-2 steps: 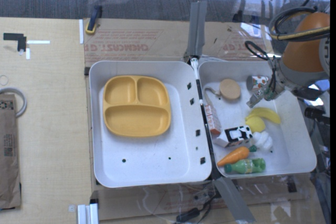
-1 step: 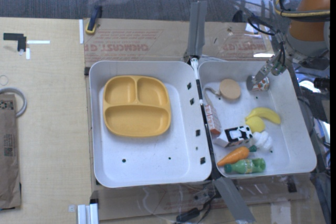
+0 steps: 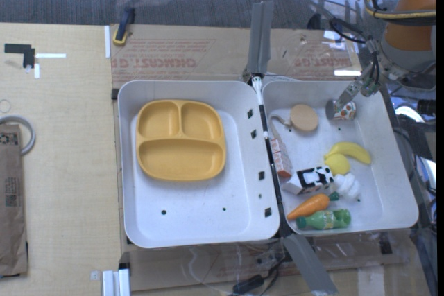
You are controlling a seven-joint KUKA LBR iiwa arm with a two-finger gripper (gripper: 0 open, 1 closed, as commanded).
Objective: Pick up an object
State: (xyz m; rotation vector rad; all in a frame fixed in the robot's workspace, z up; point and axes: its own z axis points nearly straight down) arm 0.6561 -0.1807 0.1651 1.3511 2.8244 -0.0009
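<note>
At the near edge of the right bin (image 3: 406, 215) a green bottle (image 3: 325, 220) lies on its side, with an orange carrot (image 3: 309, 205) touching it just behind. Behind those sit a black-and-white cow figure (image 3: 316, 177) and a small white object (image 3: 345, 184) beside it. A carton (image 3: 280, 156) lies along the bin's left wall. Farther back, a yellow banana (image 3: 350, 152) rests just beside a round yellow fruit (image 3: 337, 163). A tan round disc (image 3: 304, 118) lies near the far left of this bin.

In the left bin (image 3: 139, 218) a yellow divided plate (image 3: 181, 139) rests flat in the far half.

At the far right corner of the right bin, the pincer (image 3: 345, 108) is low over the bin floor, at a small grey and red object; whether it is apart or together cannot be told. The arm (image 3: 411, 17) rises behind it over the cardboard-covered counter (image 3: 180, 52).
</note>
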